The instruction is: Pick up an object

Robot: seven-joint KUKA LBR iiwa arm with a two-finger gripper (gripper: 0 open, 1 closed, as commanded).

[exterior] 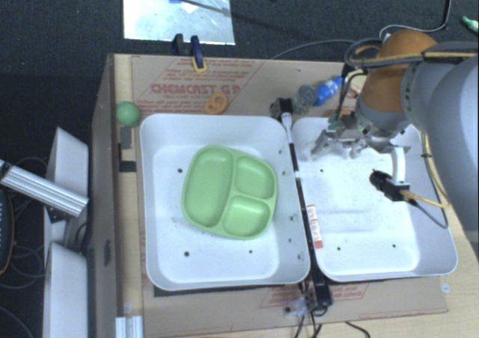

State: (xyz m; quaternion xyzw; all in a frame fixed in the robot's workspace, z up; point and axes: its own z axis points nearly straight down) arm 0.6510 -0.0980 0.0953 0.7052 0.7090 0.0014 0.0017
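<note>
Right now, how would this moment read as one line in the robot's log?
task: pick up an object | gripper: over right bin, far edge | green divided plate: in left bin | held: nothing seen

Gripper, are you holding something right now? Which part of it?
No. The gripper hangs over the right bin with nothing between its fingers. The green divided plate lies untouched in the left bin.

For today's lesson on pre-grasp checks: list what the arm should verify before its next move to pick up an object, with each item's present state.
1. Target in sight: green divided plate lies in the left bin: ok.
2. Gripper above target: it hangs over the right bin: not ok.
3. Fingers open: cannot tell.
4. Plate flat: ok.
5. Cable by the wrist clear of the path: cannot tell.
</note>
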